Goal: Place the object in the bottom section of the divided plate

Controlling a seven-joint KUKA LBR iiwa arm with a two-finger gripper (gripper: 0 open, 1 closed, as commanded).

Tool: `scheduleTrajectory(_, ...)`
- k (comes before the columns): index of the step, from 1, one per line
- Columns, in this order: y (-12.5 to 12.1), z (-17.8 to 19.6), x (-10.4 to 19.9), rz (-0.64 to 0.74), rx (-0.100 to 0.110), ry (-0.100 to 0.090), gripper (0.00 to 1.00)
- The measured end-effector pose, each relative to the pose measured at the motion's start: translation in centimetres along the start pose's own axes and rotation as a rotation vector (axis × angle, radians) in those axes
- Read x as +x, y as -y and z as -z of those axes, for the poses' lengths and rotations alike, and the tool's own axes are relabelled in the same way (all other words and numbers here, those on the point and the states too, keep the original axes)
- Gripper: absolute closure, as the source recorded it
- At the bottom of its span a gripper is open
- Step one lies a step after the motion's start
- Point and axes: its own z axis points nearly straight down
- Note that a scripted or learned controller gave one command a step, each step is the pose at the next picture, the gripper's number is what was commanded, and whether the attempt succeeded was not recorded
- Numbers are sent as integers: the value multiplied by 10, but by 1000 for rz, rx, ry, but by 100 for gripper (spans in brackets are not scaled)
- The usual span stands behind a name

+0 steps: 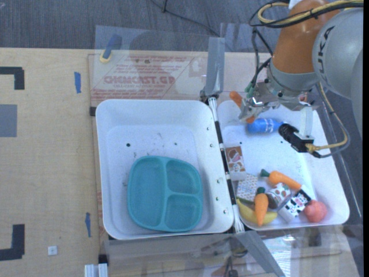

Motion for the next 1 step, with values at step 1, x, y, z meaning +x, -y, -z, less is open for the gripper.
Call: scheduleTrajectory(1, 12, -8, 100, 82, 3, -1, 100)
